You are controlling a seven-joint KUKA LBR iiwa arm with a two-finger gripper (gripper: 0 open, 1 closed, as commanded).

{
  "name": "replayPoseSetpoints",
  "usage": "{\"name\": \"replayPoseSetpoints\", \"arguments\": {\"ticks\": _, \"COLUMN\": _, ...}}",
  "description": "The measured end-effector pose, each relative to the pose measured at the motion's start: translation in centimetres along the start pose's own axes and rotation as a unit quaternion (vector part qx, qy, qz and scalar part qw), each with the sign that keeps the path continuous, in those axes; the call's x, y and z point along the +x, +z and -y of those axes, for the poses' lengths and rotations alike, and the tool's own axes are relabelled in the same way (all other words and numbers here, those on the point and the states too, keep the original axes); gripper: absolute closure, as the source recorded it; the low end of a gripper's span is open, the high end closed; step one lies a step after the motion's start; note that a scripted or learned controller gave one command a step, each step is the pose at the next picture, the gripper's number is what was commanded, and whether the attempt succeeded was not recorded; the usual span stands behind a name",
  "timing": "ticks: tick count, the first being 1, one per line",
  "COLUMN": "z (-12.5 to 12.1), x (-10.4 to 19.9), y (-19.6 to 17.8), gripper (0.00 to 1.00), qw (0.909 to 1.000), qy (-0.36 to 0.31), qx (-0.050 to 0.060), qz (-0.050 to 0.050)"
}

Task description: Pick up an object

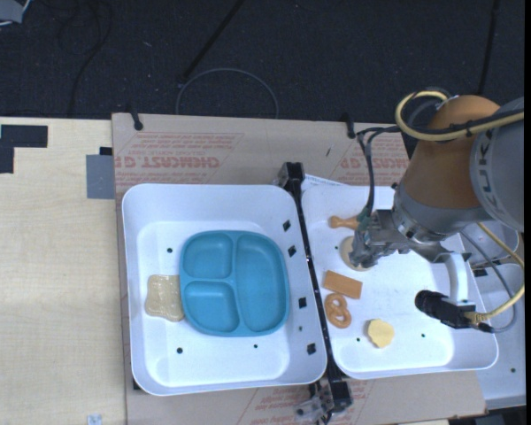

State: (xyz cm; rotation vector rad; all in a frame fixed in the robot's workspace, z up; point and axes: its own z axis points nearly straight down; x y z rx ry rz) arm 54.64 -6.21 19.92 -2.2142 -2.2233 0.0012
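My gripper (359, 253) hangs low over the upper left part of the right bin (478, 354), right above a pale round piece (346, 253) that its body mostly hides. An orange-tan spoon-like piece (342, 223) lies just above it. Below the gripper lie an orange rectangular cracker (342, 284), a pretzel (338, 310) and a yellow chunk (380, 333). In the left bin (150, 361) sit a blue divided plate (234, 282) and a beige slice of bread (164, 297) at the plate's left edge.
A black divider (306, 273) runs between the two bins. The arm's orange band and grey body (451, 175) cover the right bin's upper right. Bare white floor shows in the right bin's lower right and along the left bin's bottom.
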Motion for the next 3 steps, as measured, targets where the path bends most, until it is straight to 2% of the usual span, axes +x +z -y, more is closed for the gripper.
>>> {"name": "replayPoseSetpoints", "arguments": {"ticks": 1, "z": 0.0, "x": 4.4, "y": -0.5, "gripper": 1.0, "qw": 1.0, "qy": 0.0, "qx": 0.0, "qz": 0.0}}
{"name": "replayPoseSetpoints", "arguments": {"ticks": 3, "z": -1.7, "x": 16.4, "y": -1.3, "gripper": 1.0, "qw": 1.0, "qy": 0.0, "qx": 0.0, "qz": 0.001}}
